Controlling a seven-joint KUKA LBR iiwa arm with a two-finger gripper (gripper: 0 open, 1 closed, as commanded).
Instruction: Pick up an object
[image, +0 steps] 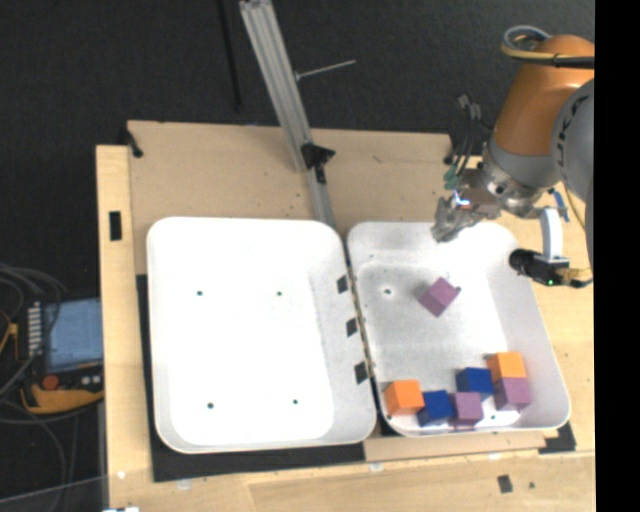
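A purple block (438, 296) lies alone in the upper middle of the right bin (400, 262). Along that bin's near edge sit several blocks: an orange one (404, 396), a blue one (436, 407), a purple one (468, 407), another blue one (474, 381), an orange one (507, 365) and a purple one (516, 391). My gripper (447, 228) hangs over the bin's far right corner, above and to the right of the lone purple block, with nothing seen between its fingers.
The left bin (250, 330) lies beside the right one, with small clips along the seam between them. A slanted metal bar (285, 90) rises from the bench behind the bins. The bench's wooden edge runs around both bins.
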